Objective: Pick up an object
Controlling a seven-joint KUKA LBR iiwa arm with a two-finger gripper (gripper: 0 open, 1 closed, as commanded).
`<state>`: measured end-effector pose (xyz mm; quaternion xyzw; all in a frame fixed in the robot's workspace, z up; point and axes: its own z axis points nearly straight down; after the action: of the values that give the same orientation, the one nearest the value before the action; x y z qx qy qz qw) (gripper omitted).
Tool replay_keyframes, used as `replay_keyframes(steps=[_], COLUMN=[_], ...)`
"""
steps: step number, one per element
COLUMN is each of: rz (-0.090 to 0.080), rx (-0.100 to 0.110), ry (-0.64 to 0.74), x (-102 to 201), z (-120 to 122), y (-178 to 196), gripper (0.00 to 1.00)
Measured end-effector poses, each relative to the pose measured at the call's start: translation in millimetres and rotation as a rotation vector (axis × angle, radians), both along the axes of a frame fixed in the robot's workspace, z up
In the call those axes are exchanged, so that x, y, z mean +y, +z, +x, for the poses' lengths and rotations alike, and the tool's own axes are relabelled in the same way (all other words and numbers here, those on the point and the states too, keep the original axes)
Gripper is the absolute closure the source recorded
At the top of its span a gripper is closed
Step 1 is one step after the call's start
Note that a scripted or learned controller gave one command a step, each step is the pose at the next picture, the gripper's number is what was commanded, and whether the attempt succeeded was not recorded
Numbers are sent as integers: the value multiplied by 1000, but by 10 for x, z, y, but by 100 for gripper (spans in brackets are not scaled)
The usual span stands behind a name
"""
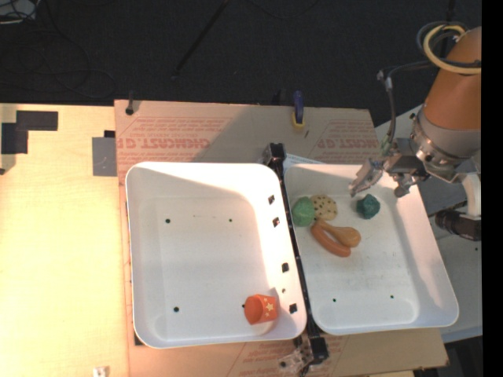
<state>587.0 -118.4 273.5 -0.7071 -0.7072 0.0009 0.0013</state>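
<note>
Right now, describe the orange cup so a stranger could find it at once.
Take the left white bin of the two. The orange cup sits near its front right corner, beside the divide. It is the lone item there, marked with a yellow star, away from the food pieces in the other bin.

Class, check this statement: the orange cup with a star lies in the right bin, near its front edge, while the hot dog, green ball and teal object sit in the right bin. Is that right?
Not quite. The orange cup lies in the left bin, near its front edge, as the camera view shows. The rest holds: the hot dog, green ball and teal object sit in the right bin.
</note>
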Motion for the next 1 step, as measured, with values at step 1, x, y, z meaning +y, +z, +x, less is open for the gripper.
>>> replay_keyframes(steps=[1], rz=[0], rx=[1], ry=[1], x=[-5], z=[1], y=[96], gripper=[100])
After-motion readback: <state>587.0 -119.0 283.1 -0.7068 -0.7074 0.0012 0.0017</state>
